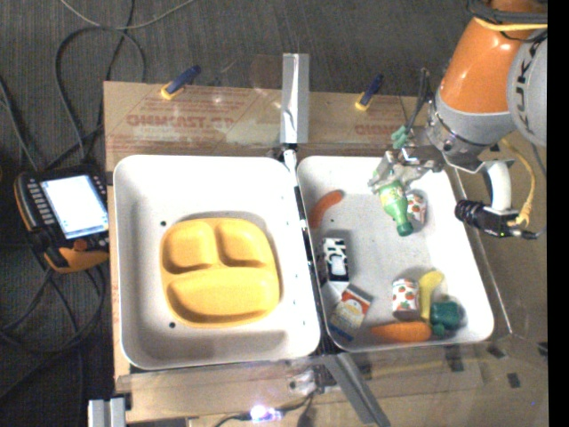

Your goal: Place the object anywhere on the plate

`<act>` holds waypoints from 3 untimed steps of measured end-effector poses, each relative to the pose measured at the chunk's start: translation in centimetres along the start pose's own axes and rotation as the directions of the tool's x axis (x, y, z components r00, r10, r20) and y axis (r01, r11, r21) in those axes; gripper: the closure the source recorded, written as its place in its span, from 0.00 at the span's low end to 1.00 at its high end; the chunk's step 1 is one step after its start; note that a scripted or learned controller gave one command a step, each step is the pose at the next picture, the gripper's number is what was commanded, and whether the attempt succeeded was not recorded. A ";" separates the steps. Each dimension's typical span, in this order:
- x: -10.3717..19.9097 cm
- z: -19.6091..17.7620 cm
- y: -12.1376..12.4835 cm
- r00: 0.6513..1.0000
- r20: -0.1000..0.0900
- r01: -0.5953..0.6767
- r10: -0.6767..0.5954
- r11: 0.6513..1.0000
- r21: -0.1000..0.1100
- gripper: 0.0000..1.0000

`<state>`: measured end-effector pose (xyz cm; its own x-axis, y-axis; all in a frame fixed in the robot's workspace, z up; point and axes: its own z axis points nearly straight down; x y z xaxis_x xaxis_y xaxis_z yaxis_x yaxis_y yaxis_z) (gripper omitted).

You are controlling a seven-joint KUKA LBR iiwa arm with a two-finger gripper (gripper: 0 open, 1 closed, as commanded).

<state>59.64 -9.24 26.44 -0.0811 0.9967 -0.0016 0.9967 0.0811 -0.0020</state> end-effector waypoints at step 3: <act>2.9 1.0 -11.1 1.000 -0.002 0.003 -0.003 1.000 0.002 1.00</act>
<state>48.32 -7.22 25.44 -0.0846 0.9964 -0.0001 0.9964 0.0846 -0.0039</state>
